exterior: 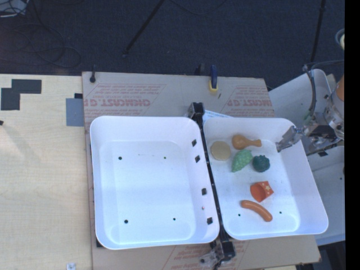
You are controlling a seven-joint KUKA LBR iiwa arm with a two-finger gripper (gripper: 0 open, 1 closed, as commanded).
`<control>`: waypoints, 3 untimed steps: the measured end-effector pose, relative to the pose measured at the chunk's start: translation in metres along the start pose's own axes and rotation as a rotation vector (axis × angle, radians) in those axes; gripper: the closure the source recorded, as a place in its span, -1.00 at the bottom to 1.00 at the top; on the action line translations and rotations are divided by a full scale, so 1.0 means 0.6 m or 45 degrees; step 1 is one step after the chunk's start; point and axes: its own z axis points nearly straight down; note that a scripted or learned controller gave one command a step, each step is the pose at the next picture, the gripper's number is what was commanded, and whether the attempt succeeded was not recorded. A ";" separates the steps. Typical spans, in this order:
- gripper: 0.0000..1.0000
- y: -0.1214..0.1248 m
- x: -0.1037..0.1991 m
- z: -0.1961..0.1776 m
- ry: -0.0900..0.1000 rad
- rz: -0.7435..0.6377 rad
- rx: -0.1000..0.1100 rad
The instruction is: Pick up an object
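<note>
My gripper [288, 138] at right bin [306, 167] rim, grip state unclear; approach step; next: descend onto green toy [242, 160].

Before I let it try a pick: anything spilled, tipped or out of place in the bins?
Nothing stands out. All six toy foods lie inside the right bin, none over a rim. The pincer sits at that bin's upper right edge, touching none of them.

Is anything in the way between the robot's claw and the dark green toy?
Nothing visible blocks it. The gripper hangs over the right bin's far right rim, and only bare white floor lies between it and the dark green toy. The other toys sit to its left or nearer the camera.
</note>
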 end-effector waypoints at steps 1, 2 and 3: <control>-1.00 -0.051 0.010 -0.061 -0.001 0.004 -0.004; -1.00 -0.133 -0.048 -0.177 -0.005 0.005 -0.009; -1.00 -0.131 -0.049 -0.353 -0.007 0.000 -0.016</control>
